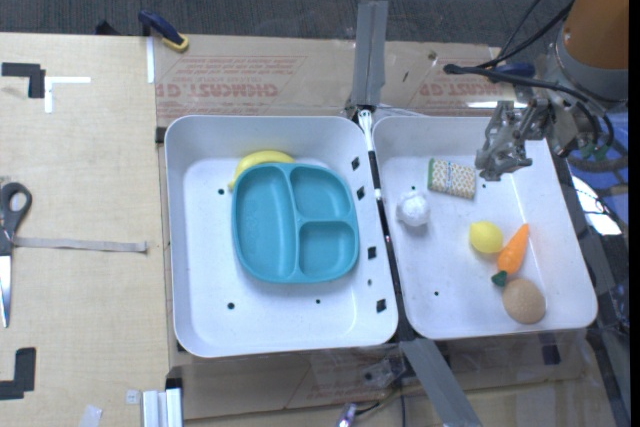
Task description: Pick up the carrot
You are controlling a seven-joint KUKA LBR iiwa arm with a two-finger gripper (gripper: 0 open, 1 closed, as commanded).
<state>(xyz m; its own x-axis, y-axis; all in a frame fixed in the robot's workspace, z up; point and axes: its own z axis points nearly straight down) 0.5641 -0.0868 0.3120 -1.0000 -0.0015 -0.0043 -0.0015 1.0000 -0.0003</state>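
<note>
The carrot (511,253) is orange with a green stub end and lies slanted in the right bin (440,300), near its right wall. It rests between a yellow lemon (486,237) on its left and a tan potato-like ball (523,300) just below it. My gripper (500,159) hangs over the far part of the right bin, well above and behind the carrot, with nothing seen between its fingers.
A patterned sponge block (452,178) and a white ball (412,209) lie in the right bin's left half. The left bin (200,245) holds a blue divided plate (296,221) with a yellow banana (262,159) behind it. Scissors (10,215) lie on the bench at far left.
</note>
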